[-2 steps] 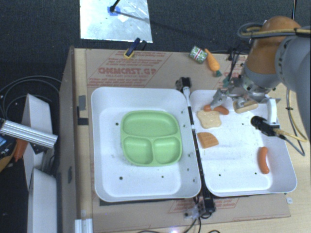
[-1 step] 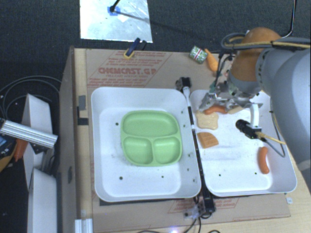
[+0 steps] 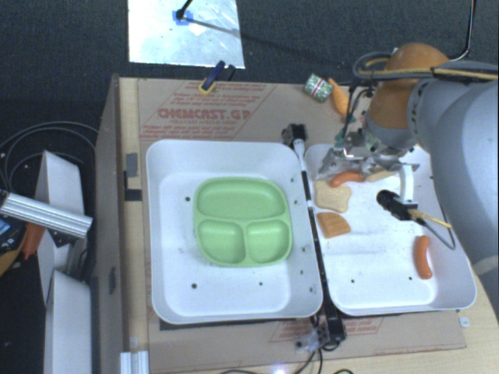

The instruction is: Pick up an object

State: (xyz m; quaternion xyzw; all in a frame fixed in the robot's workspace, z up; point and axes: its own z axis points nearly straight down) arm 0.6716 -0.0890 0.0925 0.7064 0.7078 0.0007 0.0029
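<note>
Honestly, best to centre the gripper (image 3: 360,160) over the sausage (image 3: 345,179), clear of the bread slice (image 3: 333,199), then descend straight; can't tell if open or closed.

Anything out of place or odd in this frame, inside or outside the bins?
Yes: a small green can and an orange carrot-like piece lie on the cardboard beyond the right bin, outside both bins. Inside, the green tray, toast pieces and sausage look ordinary.

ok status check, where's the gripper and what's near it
Gripper low over right bin's far end. Sausage right under it, not gripped. Bread slices close beside.
</note>
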